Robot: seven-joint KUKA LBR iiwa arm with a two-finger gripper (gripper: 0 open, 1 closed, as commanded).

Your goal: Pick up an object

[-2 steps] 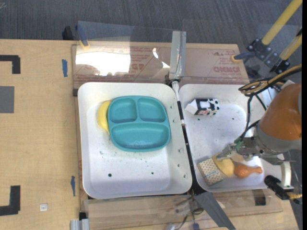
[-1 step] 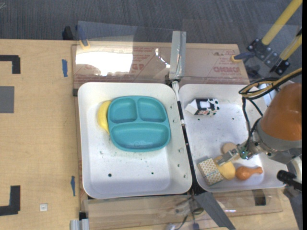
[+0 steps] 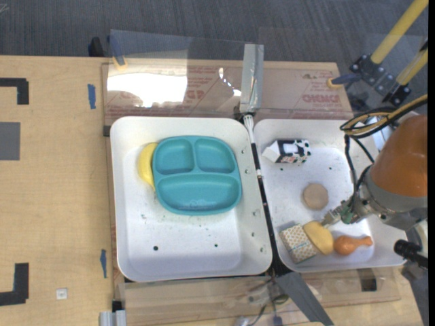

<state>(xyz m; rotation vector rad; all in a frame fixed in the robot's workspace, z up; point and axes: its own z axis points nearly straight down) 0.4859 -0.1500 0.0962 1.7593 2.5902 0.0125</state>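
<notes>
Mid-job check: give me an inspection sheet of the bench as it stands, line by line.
Surface: wooden bench bearing two white bins side by side, left bin and right bin.
Job's things: in the right bin, a black-and-white carton, a tan disc, a patterned block, a yellow piece and an orange piece.
Clutter: teal divided plate in the left bin, lying over a yellow object.
Claw: claw low over the right bin near the yellow piece; nothing seen between its fingers.
Cables: black cable looping by the arm.
Surroundings: clear panel behind the bins, grey carpet, yellow poles.
</notes>
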